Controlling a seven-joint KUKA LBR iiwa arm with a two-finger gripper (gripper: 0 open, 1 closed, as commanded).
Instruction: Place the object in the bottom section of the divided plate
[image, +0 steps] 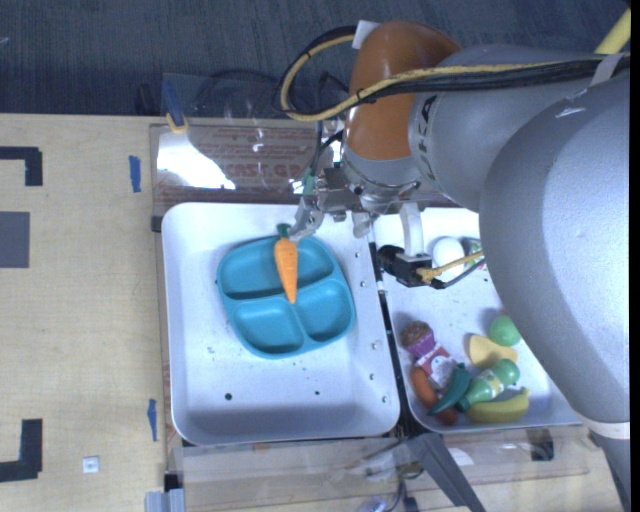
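Where gripper (300, 225) ends, carrot (287, 266) hangs below

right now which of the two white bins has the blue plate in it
The left bin: it holds the blue divided plate with a carrot; the right bin holds toy food.

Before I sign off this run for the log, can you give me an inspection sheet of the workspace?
Surface: two shallow white bins side by side on a pale wooden bench; left bin, right bin.
Job's things: orange toy carrot over the blue divided plastic plate, crossing its centre ridge, top end at the claw.
Clutter: pile of toy foods and a white egg-shaped object in the right bin.
Grippers: claw above the plate's far rim, at the carrot's top; grip unclear.
Cables: yellow and black cables looped over the arm.
Surroundings: blue tape marks on the bench.
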